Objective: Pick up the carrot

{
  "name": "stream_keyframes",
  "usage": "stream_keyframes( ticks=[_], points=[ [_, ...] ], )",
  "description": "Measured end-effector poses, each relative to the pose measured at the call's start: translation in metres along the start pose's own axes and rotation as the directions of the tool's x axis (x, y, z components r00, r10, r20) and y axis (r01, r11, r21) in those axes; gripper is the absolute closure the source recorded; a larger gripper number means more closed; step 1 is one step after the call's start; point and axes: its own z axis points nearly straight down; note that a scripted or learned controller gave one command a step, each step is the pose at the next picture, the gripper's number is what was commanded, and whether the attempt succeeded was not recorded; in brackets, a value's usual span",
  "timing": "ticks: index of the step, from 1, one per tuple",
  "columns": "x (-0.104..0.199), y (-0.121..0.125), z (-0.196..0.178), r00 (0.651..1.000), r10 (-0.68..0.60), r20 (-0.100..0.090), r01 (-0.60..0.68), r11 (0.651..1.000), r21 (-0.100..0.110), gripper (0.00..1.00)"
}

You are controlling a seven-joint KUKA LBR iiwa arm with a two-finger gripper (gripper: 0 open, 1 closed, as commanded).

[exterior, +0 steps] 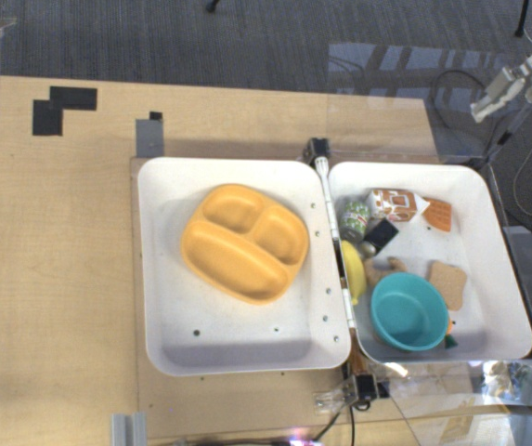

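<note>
The carrot shows as a thin orange sliver with a green tip, tucked against the right side of the teal bowl near the front of the right bin. The bowl hides most of it. My gripper hangs high at the top right, beyond the right bin's far corner and well away from the carrot. It looks pale and blurred.
The right bin also holds a banana, a slice of toast, a small printed carton, an orange cracker, a green ball and a black block. A yellow divided plate lies in the left bin.
</note>
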Motion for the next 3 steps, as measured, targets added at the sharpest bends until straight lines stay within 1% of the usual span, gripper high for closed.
stream_keyframes(
  ticks=[1,2,3],
  points=[
    [-0.032,0.038,-0.033,0.987,0.160,-0.024,-0.159,0.986,0.052,0.00],
    [-0.031,0.041,-0.047,0.988,0.151,-0.017,-0.150,0.988,0.042,1.00],
    [-0.031,0.041,-0.047,0.989,0.150,-0.018,-0.149,0.988,0.043,0.00]
  ],
)
